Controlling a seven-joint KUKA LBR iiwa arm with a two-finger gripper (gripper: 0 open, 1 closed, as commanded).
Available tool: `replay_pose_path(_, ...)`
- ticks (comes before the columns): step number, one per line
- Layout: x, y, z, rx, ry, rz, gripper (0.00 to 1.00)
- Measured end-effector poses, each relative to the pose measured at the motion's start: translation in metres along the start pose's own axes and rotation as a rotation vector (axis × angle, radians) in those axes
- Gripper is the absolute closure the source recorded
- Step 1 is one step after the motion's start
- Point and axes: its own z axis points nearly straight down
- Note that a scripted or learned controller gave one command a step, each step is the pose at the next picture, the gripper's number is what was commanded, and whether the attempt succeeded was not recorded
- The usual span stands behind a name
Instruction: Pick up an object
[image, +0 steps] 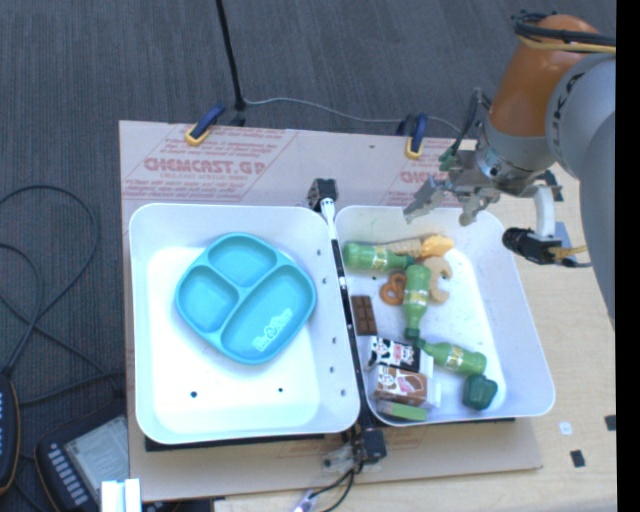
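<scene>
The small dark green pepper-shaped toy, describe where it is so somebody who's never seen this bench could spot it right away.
Start at the right-hand shallow white bin, the one crowded with toy food beside the bin holding the blue divided plate. Go to its near right corner, past the green bottle with the yellow label. The small dark green pepper-shaped toy sits there: squat, solid green, no label, unlike the long bottles.

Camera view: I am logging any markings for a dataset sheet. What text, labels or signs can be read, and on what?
"CHEMCAST GP", red print, on the brown board under the bins.
The same red print repeats near the claw, partly hidden, not readable.
A pale mark on the blue plate: too blurred to read.
Small cartons carry printing too small to read.
</scene>
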Motion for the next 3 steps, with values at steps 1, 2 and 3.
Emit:
replay_pose_path(1,0.024,-0.054,0.111,-0.013,-0.003,0.000,0.00)
replay_pose_path(2,0.022,-0.053,0.099,-0.014,-0.007,0.002,1.00)
replay_pose_path(3,0.046,-0.057,-0.010,-0.003,-0.001,0.000,1.00)
